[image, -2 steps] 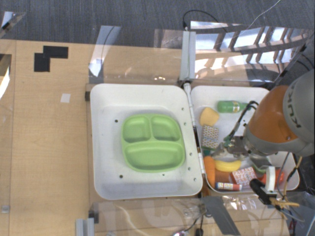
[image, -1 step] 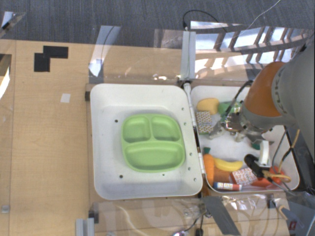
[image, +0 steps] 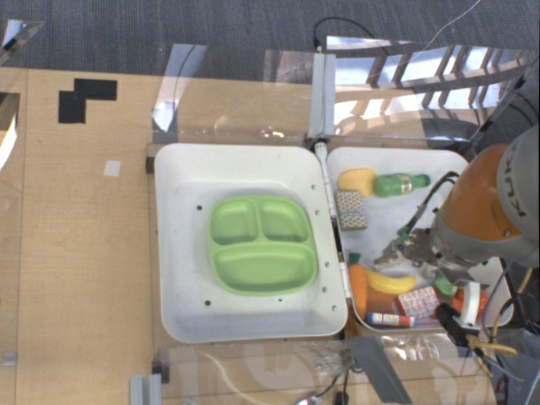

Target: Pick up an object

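My gripper [image: 398, 254] is low in the right bin [image: 381, 218], just above a yellow banana [image: 392, 283] near the bin's front. An orange carrot-like piece [image: 359, 288] lies left of the banana. In front of the banana lies a white tube with a red cap [image: 393, 319], with a red packet [image: 422, 304] beside it. Toward the back of the bin are a yellow fruit [image: 357, 180], a green bottle [image: 400, 184] and a small patterned box [image: 352, 210]. Nothing is visibly held.
The left bin [image: 181, 226] holds a green divided plate [image: 262, 245]. A metal divider [image: 331, 218] runs between the bins. The arm's orange band [image: 477, 205] covers the right bin's right side. Wooden bench top stretches to the left.
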`<state>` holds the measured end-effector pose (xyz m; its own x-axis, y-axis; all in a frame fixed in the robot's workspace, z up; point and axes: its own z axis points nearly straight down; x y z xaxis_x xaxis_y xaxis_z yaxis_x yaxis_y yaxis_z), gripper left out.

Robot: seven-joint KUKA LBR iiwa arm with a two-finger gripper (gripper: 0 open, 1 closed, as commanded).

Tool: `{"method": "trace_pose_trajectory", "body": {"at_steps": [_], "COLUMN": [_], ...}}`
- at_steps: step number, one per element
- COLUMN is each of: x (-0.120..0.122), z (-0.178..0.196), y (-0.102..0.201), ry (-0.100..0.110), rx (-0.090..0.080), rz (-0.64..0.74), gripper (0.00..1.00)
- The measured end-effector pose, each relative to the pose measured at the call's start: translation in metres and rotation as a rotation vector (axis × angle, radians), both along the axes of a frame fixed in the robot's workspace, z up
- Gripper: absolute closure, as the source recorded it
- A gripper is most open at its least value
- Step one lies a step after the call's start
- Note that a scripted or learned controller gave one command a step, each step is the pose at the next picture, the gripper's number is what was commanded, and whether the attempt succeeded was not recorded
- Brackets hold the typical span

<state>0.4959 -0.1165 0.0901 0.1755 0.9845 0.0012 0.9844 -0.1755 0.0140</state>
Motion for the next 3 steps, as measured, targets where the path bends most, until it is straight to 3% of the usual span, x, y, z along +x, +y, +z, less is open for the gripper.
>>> {"method": "trace_pose_trajectory", "body": {"at_steps": [1, 2, 3], "x": [-0.003, 0.043, -0.006], "z": [0.000, 0.056, 0.001], "y": [0.003, -0.006, 0.023], "ry": [-0.005, 0.010, 0.001], "rx": [-0.002, 0.001, 0.003], "rz": [-0.044, -0.045, -0.196], "gripper": [0.00, 0.00, 0.00]}}
